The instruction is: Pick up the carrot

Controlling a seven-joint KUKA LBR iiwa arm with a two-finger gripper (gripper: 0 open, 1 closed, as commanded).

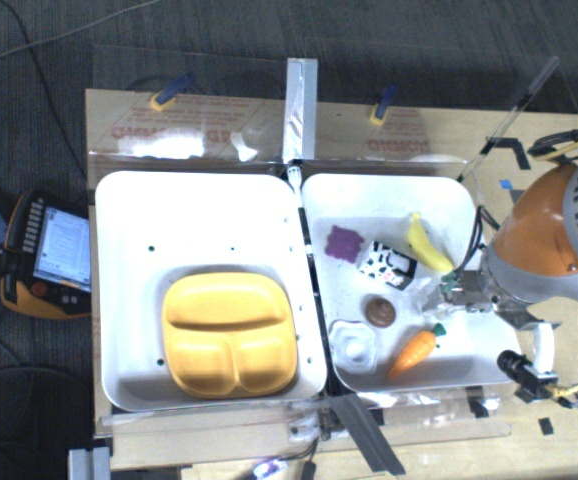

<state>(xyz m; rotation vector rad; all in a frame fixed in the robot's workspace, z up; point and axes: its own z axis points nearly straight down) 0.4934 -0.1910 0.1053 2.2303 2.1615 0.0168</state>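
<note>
I saw smooth, glossy white plastic on both bins (129, 228). The carrot (412, 352) looked like matt plastic, and the bench (529, 138) looked like pale bare wood.

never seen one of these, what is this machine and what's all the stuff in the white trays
This is one picture from a camera fixed above a workbench, looking down at a slant. The grey and orange shape at the right is a robot arm that a program steers; its claw reaches into the right bin. Its job is to pick up the carrot, which lies near that bin's front, just below the claw and not held. Around it lie a banana, a purple block, a black and white spotted toy, a brown round piece and a small clear cup. The left bin holds a yellow divided tray.
</note>
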